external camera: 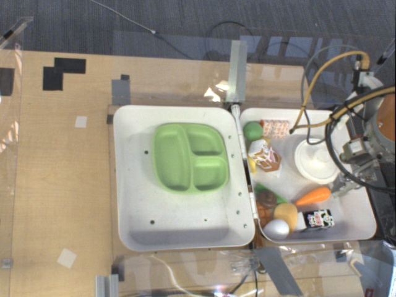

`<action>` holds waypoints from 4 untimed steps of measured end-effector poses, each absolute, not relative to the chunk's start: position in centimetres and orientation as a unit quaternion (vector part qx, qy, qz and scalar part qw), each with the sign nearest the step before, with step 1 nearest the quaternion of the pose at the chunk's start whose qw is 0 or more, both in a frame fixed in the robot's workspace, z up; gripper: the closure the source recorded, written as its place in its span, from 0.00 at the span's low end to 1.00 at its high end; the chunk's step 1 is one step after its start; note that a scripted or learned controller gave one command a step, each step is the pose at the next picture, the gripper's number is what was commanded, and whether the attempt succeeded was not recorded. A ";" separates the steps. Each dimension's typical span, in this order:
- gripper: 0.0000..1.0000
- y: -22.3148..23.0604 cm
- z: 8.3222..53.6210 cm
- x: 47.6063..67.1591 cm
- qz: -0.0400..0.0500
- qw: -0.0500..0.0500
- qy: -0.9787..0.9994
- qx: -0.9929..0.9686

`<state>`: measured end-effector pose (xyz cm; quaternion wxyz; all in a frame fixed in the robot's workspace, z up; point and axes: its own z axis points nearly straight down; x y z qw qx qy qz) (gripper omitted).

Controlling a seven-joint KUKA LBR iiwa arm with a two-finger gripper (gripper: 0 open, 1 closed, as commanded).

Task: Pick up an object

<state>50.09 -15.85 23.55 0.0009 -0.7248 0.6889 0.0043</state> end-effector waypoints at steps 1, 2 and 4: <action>1.00 -17.9 30.6 55.7 -0.002 0.003 0.663 -0.749; 1.00 -19.8 22.9 48.6 0.002 0.001 0.396 -0.918; 0.00 -16.1 12.1 50.5 -0.014 0.000 0.404 -0.915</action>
